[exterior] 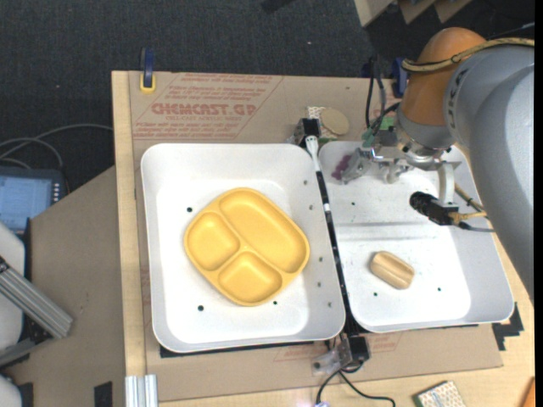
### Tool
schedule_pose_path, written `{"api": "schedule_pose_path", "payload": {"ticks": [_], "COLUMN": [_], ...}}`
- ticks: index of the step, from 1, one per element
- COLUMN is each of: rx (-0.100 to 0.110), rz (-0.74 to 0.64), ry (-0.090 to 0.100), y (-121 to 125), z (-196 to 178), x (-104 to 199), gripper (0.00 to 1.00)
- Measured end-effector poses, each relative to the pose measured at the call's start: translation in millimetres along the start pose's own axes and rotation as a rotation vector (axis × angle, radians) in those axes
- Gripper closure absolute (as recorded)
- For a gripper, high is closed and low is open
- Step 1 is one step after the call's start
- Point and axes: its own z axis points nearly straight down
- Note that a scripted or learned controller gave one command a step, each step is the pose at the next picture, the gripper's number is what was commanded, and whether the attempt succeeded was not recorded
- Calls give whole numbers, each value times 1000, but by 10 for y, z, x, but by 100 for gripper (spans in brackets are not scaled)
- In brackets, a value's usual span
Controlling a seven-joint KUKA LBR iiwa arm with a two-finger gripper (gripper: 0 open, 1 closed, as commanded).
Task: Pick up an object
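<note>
Two risks stand out: the pincer (386, 170) (whether spread or pressed together cannot be told) hangs low at the right bin's (475, 308) far edge, well apart from the tan block (391, 270), and may grab nothing or strike the rim.

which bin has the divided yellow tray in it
The left bin: the yellow tray lies there. The right bin holds a small tan block.

My arm (496, 134): broad, smooth grey shell, rounded. Orange band (441, 75) above wrist, glossy. Below it, metal-grey wrist flange with small silver fittings. Thin black cables loop alongside; yellowish wire trails near black fitting.
</note>
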Motion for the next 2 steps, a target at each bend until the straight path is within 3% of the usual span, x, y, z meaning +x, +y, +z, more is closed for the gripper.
{"api": "schedule_pose_path", "payload": {"ticks": [2], "rx": [6], "rz": [3], "ry": [0], "y": [-24], "z": [4], "x": [109], "gripper": [0]}}
